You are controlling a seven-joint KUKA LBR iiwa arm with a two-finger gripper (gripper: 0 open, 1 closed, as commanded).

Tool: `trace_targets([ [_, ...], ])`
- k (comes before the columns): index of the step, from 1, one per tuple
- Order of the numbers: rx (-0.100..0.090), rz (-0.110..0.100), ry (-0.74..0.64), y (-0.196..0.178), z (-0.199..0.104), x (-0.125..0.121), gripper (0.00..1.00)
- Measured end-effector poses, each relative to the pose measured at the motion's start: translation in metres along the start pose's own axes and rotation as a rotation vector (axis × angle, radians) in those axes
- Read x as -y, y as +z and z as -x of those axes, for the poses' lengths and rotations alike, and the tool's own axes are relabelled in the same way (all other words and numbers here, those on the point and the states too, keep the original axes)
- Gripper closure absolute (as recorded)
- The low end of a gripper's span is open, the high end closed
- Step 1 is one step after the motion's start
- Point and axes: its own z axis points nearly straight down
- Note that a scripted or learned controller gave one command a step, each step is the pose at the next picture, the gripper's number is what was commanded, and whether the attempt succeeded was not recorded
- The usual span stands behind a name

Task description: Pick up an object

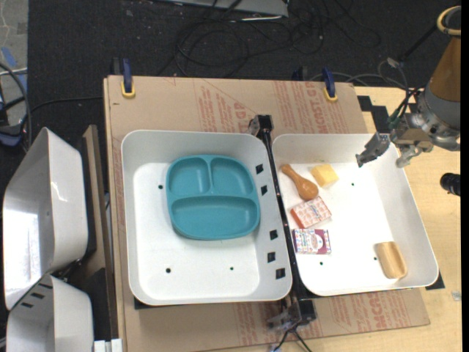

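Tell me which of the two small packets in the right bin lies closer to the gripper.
The upper packet, pink-red and tilted, beside the wooden spoon. The other packet lies below it, farther from the gripper.

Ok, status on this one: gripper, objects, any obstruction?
Gripper open, above right bin's far edge, holding nothing. Yellow block nearest, wooden spoon beside it. Nothing between.

Open floor right of yellow block [324,174] (mid-bin)
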Motion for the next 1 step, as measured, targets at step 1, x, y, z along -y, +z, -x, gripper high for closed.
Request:
trace_targets([
  [1,0.003,0.013,-0.004,-0.0085,-0.001,-0.0024,0.0],
])
